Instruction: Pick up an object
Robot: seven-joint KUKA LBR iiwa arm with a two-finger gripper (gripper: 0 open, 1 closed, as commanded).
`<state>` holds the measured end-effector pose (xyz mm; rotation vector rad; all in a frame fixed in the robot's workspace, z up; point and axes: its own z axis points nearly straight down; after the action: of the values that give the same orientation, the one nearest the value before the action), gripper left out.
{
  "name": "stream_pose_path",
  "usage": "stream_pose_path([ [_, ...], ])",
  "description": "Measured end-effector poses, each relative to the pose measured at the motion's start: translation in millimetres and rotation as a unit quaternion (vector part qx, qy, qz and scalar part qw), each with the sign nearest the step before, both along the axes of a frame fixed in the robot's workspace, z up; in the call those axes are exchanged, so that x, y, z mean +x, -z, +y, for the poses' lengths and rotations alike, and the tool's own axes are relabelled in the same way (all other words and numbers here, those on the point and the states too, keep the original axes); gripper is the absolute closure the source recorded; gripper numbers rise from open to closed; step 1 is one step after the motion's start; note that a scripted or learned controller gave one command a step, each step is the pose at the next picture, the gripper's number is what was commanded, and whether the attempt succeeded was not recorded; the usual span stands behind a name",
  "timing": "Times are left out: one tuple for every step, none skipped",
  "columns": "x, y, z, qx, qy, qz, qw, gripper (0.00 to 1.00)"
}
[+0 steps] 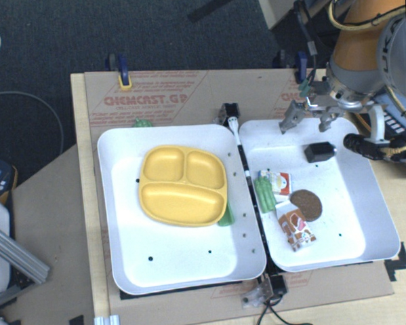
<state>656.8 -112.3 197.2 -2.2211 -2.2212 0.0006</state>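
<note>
The hand [308, 117] hangs over the far edge of the right bin [368, 204], its two fingers spread wide and holding nothing. Just beside it lies a small black block [319, 151], long side running left to right. Nearer sit a brown round thing [306, 204], a green stick [264, 193] pointing front to back, and a snack pack [297, 229].

A brown bench board [186, 91] carries 2 shallow white bins side by side: left [126, 251], right [368, 211].
</note>
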Motion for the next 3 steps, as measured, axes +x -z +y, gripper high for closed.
stream_pose_path([
  [-36.4, 74.0, 20.4, 0.0014, 0.0, 0.004, 1.0, 0.0],
  [-139.7, 108.4, 12.0, 0.0008, 0.002, 0.003, 1.0, 0.0],
  [-176.0, 109.6, 19.1, -0.0015, 0.001, -0.005, 1.0, 0.0],
])
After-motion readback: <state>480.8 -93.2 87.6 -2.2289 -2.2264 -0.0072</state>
